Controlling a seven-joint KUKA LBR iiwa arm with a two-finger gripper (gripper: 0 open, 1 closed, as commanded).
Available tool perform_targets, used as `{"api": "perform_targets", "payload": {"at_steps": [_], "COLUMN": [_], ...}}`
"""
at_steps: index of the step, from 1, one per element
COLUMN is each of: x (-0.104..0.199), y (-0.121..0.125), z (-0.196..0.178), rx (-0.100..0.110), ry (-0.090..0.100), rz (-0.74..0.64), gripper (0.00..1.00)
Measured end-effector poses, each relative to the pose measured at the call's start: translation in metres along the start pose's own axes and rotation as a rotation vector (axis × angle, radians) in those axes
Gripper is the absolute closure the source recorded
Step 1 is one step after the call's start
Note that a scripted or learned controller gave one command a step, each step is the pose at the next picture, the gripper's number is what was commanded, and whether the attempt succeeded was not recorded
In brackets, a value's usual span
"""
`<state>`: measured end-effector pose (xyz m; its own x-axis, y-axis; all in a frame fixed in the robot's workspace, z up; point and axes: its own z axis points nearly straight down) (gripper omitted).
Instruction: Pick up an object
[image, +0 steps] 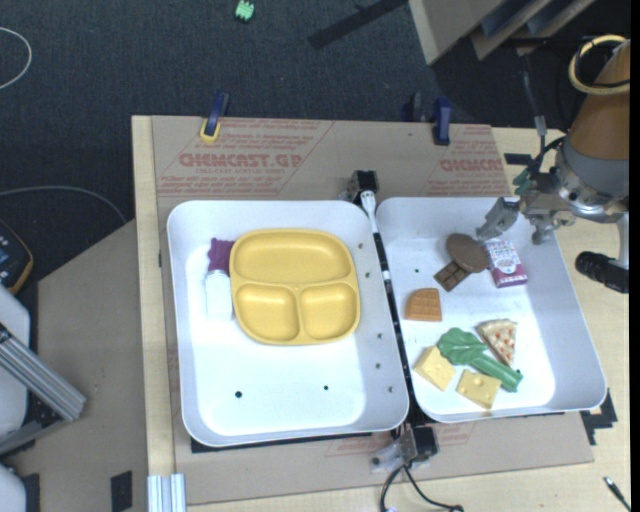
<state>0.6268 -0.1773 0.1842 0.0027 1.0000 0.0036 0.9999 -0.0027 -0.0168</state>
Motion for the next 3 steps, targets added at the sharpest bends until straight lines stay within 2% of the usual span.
{"api": "perform_targets", "payload": {"at_steps": [1, 2, 3], "x": [0.0, 0.0, 0.001], "y": [0.003, 0.006, -0.004], "z": [-0.009, 0.034, 0.088], "rx": [-0.015, -0.01, -0.009], "ry": [-0.003, -0.002, -0.001], "rz": [-0.002, -0.003, -0.003], "gripper": [0.0, 0.0, 0.0]}}
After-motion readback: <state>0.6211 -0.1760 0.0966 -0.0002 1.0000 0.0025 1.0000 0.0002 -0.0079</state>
